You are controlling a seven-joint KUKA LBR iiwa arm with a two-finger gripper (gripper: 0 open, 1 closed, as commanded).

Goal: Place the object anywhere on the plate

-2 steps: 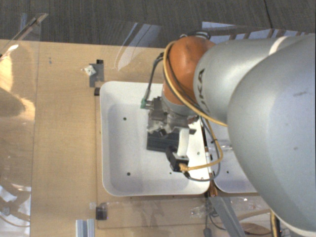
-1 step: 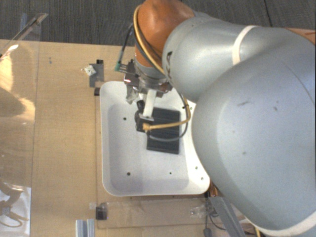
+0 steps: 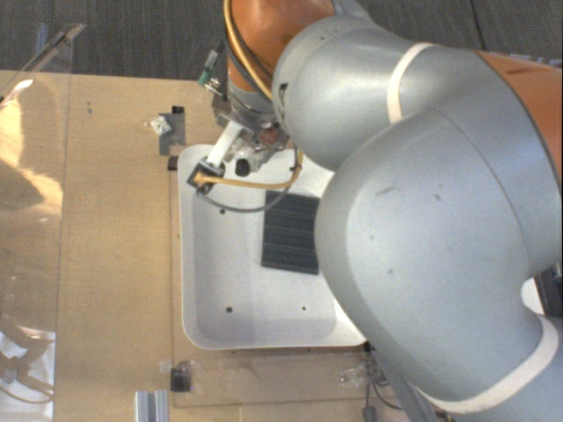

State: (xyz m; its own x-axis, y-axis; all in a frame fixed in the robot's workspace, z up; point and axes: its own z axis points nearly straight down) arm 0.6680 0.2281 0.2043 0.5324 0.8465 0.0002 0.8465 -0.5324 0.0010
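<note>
A dark ribbed slab (image 3: 291, 233) lies flat on the floor of a shallow white bin (image 3: 181, 271), toward the bin's right side and about midway between its far and near edges. The slab's right edge passes under the robot's grey arm (image 3: 422, 200). Nothing touches the slab's visible part. The gripper (image 3: 254, 141) hangs over the bin's far-left corner, apart from the slab and beyond its far edge. Whether the gripper is spread or pressed together cannot be told from this angle. Two small dark dots (image 3: 229, 309) mark the bin floor near its near edge. On the wooden bench (image 3: 106, 253), a small black fitting (image 3: 175, 132) stands just outside the bin's far-left corner and another (image 3: 180, 378) sits below its near-left corner.
</note>
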